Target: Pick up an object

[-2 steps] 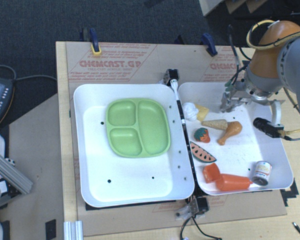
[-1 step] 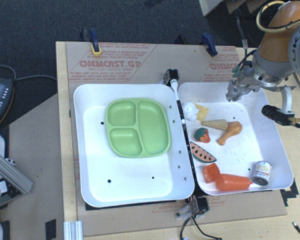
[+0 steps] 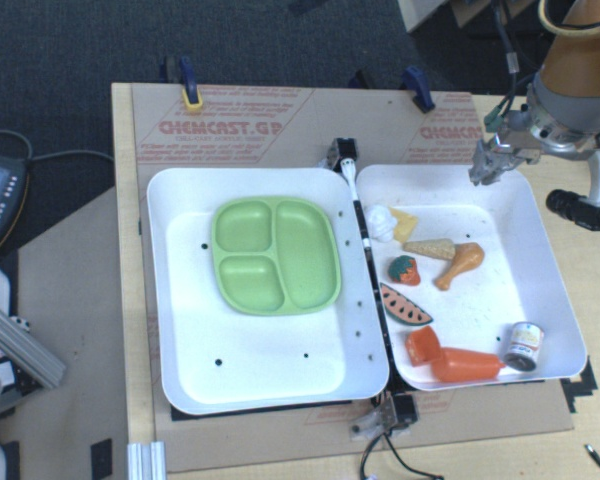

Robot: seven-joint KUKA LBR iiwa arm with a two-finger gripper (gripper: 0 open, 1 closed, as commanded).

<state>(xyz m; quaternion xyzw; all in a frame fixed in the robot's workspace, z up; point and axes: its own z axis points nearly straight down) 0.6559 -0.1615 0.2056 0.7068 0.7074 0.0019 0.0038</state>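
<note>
**Ana:** The floor is dark blue carpet. On it sits a brown board surface point(image 3: 280, 113) with red writing, and two white bins side by side.

**Ben:** The left bin point(image 3: 180, 348) has a green plate point(image 3: 277, 255) with three parts in it. The right bin point(image 3: 540, 238) has all the toy food.

**Ana:** Where is the pincer point(image 3: 483, 168)?

**Ben:** Up at about one o'clock over the right bin, near its far rim. I can see nothing held in it. It is too small and blurry for me to tell how wide it is.

**Ana:** What could it pick?

**Ben:** The chicken leg point(image 3: 460, 264) lies near the middle of the bin, a bit apart from most of the others. I think it is light, hard plastic, maybe slippery. Best to pinch the thin bone end across its sides.

**Ana:** And the orange carrot point(image 3: 467, 365) at six o'clock?

**Ben:** It touches the red piece point(image 3: 423, 345) and sits just beside the little can point(image 3: 524, 346). Too crowded, I think. The watermelon slice point(image 3: 406, 306) is flat, so harder to grab.
</note>
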